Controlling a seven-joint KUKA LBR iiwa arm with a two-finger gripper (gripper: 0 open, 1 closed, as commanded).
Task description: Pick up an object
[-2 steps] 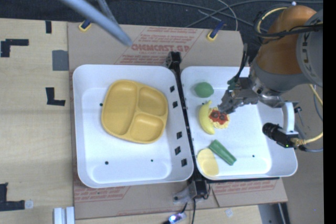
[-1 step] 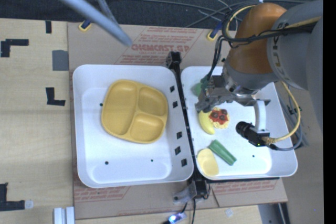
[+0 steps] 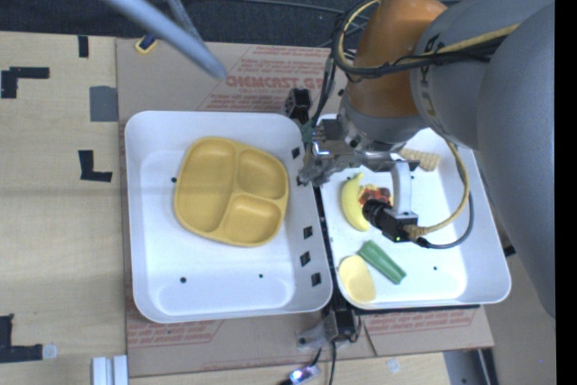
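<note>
The arm (image 3: 491,77) is the biggest shape here: smooth grey casing with a glossy orange band (image 3: 397,27) above the wrist, reaching in from the right and hanging over the inner edge of the right bin (image 3: 482,270). The wrist hardware sits low by the divide between the two bins, and its own bulk covers the jaws, so I cannot tell whether they are wide or narrow, or whether anything is between them.

The bench (image 3: 54,194) is pale wood-toned board, with a printed brown cardboard sheet (image 3: 261,81) under the bins. Both bins are shallow, white, matt plastic with rounded corners. The left bin (image 3: 144,221) holds a yellow plate (image 3: 230,191), a soft-cornered moulded dish split into three compartments, lying flat near the middle.

The pickable things are in the right bin. A banana (image 3: 351,203), curved, smooth and bright yellow, lies just below the wrist near the bin's left wall. Below it is a green cylinder (image 3: 383,261), short and matt, lying slantwise. Just beside its lower left end is a pale yellow disc (image 3: 357,279), flat and rounded. A small red and orange piece (image 3: 376,195) lies just right of the banana; its shape is too small to tell. A tan ridged piece (image 3: 424,160) pokes out from under the arm.
</note>
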